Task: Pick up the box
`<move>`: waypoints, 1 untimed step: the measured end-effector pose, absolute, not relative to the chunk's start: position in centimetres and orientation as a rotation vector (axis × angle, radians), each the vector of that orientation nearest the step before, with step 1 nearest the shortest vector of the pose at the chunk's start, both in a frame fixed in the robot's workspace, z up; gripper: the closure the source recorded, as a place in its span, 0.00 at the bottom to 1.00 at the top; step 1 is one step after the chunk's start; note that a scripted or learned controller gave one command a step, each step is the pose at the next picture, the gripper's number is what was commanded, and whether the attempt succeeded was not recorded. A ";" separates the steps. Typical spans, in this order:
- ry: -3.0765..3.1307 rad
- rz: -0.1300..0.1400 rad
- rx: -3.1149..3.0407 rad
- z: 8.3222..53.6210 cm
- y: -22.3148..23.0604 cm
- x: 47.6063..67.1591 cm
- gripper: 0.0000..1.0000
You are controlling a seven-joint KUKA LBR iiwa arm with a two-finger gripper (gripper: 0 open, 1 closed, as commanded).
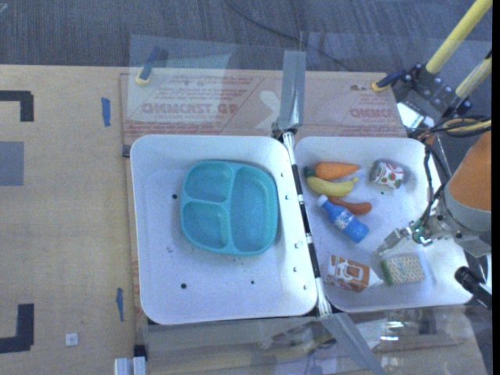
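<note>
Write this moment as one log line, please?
task: pick up box | gripper: over right bin, above speckled box | orange box: lying in bin

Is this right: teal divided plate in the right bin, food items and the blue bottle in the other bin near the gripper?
Not quite. The camera view shows the teal divided plate in the left bin, not the right. The rest holds: the food items and the blue bottle lie in the right bin, near the gripper.
</note>
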State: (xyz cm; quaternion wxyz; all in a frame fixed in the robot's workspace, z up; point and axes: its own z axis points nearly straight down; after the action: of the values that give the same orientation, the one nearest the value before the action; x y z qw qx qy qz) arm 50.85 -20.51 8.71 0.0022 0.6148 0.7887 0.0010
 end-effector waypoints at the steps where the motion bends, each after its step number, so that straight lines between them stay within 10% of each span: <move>1: 2.859 0.005 1.279 8.8 -18.6 48.3 0.00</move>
State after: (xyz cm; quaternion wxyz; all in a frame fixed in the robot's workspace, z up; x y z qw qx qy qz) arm 48.29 -18.56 8.77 0.0047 0.4084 0.9128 0.0016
